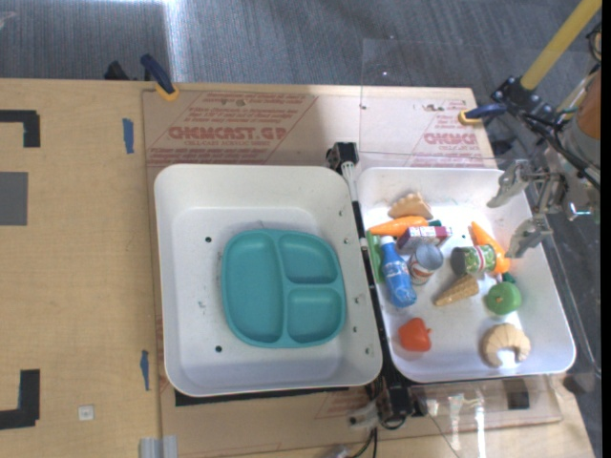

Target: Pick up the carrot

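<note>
The camera view looks down on two white bins side by side; the carrot (399,226) lies flat in the right bin (558,318), near its top left part, with its pointed end toward the left; just above the carrot sits a tan wedge like a slice of bread (411,205); just to the carrot's right, touching it or very close, is a small dark thing with a pink end (431,230).

Below the carrot stands a blue bottle (397,277), tilted a little; beside the bottle is a small can (425,259); lower down is a cone (457,290) lying on its side, and a red pepper (414,335) near the bin's bottom edge.

On the right side of this bin lies a second orange piece (486,243) beside a small bottle with a green band (490,260); under them is a green round fruit (502,298), and below that a croissant (504,343).

The gripper (532,222) hangs over the right bin's top right part, well apart from the carrot; nothing is between its fingers; I cannot tell if it is spread or closed.

The left bin (181,284) holds a teal tray (282,287) with three parts; both bins rest on a brown cardboard sheet (229,127).
</note>
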{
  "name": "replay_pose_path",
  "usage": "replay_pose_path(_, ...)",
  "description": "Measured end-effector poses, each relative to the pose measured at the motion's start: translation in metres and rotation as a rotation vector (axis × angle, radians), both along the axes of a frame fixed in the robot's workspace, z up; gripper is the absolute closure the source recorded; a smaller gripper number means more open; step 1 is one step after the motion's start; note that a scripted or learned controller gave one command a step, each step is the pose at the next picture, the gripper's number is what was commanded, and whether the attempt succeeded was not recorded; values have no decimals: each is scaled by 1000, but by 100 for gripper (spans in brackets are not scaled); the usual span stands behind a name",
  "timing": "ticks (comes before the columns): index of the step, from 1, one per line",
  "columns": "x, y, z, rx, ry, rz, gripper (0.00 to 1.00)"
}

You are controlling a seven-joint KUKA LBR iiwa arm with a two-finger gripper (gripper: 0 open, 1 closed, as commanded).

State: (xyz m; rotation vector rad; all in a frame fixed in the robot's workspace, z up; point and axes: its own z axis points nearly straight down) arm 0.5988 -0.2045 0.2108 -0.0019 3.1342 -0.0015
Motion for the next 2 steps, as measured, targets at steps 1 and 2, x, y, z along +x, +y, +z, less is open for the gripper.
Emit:
replay_pose_path(1,45,-16,-98,-6,-17,132,0)
replay_pose_path(2,12,-18,-123,0,-2,75,0)
